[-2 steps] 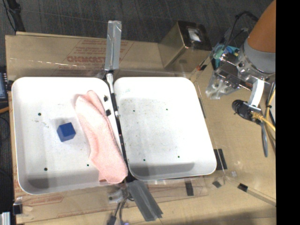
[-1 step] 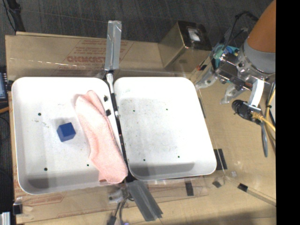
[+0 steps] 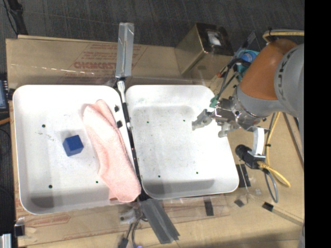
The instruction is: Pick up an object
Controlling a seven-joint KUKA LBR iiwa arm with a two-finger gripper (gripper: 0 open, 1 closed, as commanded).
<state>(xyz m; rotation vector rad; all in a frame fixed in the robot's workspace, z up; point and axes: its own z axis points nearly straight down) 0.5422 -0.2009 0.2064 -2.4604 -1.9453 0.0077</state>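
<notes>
A small blue cube (image 3: 73, 144) lies on the floor of the left bin (image 3: 31, 102). A pink cloth (image 3: 109, 150) is draped along that bin's right side, its lower end resting on the divider between the bins. My gripper (image 3: 211, 124) hovers over the right edge of the right bin (image 3: 170, 154), far from both objects. Its two fingers stand apart, one at the left (image 3: 200, 121) and one lower right (image 3: 223, 132), with nothing between them.
A brown box (image 3: 202, 48) sits behind the right bin. Cables and a yellow hose (image 3: 274, 169) trail beside the arm at the right. A grey metal bar (image 3: 124, 50) rises behind the divider. Cardboard lies under the bins.
</notes>
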